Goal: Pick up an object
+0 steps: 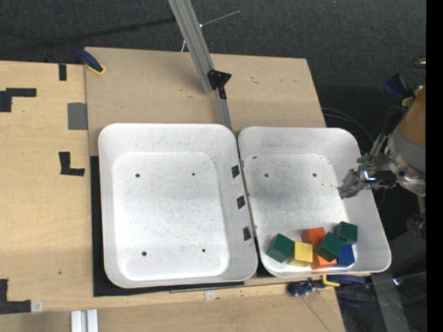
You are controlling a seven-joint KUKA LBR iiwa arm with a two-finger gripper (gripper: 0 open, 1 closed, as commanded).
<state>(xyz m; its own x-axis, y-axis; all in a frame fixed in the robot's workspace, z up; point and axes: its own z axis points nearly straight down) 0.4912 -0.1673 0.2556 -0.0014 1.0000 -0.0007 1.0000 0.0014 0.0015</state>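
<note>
A: Green, yellow, orange and blue blocks sit bunched in the near corner of the right bin: a green block at the left of the bunch, a yellow block touching it, an orange block just behind, a blue block by the near rim.

B: And the claw?

A: Farther back, over the right bin's right wall, well apart from the blocks. Whether it is released or clenched, I cannot tell. Nothing shows between its tips.

B: The left bin?

A: White, speckled, beside the right one on the wooden tabletop. Beyond both, a grey pole slants across.
</note>
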